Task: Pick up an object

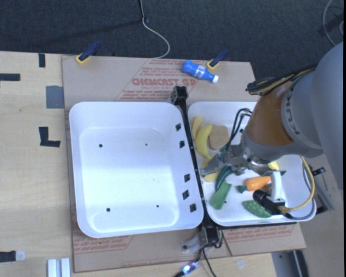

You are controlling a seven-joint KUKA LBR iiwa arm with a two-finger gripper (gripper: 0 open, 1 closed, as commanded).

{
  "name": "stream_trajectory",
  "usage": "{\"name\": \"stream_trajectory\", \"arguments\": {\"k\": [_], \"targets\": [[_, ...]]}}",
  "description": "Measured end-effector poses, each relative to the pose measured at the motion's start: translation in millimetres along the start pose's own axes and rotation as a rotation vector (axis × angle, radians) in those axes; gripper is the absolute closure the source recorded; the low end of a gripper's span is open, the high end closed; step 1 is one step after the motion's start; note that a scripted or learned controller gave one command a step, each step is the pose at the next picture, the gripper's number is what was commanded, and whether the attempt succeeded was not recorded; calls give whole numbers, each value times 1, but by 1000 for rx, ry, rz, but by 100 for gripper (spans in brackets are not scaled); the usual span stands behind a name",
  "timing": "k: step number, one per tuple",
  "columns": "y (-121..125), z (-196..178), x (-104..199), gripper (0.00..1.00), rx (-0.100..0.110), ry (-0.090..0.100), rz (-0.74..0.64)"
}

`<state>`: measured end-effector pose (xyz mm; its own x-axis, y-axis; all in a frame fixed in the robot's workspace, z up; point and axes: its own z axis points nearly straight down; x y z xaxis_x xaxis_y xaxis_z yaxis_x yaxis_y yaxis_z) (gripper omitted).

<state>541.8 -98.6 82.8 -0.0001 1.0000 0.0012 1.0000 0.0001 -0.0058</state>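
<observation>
Several small toys lie in the right bin, and the gripper sits low among them, near the bin's left wall. I cannot tell how its jaws stand; the wrist and cables hide them, and nothing can be seen pinched between them.

Closest to the gripper is the green piece, a long, pepper-like shape just below it and slanting down toward the bin's front. It looks like light moulded plastic or foam, stiff enough to keep its form, smooth and probably a bit slippery. My judgement is that a grasp across its narrow middle, jaws square to its long axis, would hold best; taken near an end it could pivot or squirt out.

Just above and slightly left of the gripper lies the banana, curved and pale yellow, with a tan block touching its right side. Both look light; the banana's curve favours a pinch across its belly.

To the gripper's right, partly under the arm, are an orange piece, a white piece and a dark green one near the front wall. These sit crowded together, so a clean closure there looks harder. The left bin is well apart, beyond the dividing wall.
</observation>
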Motion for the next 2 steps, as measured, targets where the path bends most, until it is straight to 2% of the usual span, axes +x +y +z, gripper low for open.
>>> {"name": "stream_trajectory", "arguments": {"k": [1,2], "targets": [[3,-11,-1,100,-4,-1,-1],[-36,-4,-20,100,1,0,2]]}}
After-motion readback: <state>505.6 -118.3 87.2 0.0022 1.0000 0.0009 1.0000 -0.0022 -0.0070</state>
